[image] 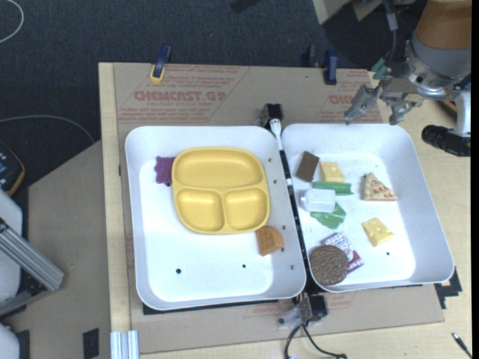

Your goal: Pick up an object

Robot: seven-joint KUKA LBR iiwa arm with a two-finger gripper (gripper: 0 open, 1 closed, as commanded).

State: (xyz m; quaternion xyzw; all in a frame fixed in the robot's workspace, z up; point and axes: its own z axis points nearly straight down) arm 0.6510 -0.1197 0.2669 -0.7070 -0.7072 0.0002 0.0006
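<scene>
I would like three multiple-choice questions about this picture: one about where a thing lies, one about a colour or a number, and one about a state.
1. Where does the yellow divided tray lie?
A. In the left bin
B. In the right bin
C. On the cardboard outside both bins

2. How many compartments does this tray have?
A. Two
B. Three
C. Five

3. How does the gripper stand to the things in the right bin?
A. It presses on the round brown cookie
B. It lifts the pizza slice
C. It hangs above the bin's far edge and touches none of them

Answers: 1 A, the tray rests on the floor of the left bin. 2 B, one long compartment and two smaller ones show. 3 C, the cookie and the pizza slice lie in the bin, apart from the gripper.
</scene>
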